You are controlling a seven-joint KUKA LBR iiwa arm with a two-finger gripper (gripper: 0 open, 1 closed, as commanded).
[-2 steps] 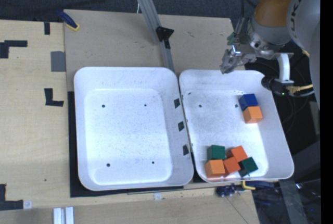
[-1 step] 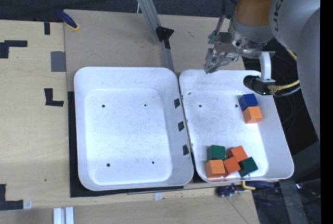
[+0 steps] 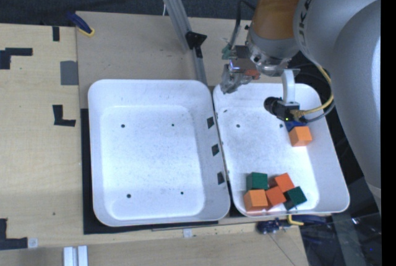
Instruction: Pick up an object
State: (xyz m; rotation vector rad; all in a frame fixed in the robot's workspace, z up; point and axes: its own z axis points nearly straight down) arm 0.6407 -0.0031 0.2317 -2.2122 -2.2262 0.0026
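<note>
Two shallow white bins are sitting side by side on the tan bench. Toward the near corner of the right bin (image 3: 322, 135), a cluster of orange and green blocks (image 3: 272, 190) is lying well away from the claw (image 3: 230, 82), with a lone orange block (image 3: 301, 135) lying between. That claw is hanging over the bin's far left corner; I cannot tell how far it is open, or whether it has anything.
</note>
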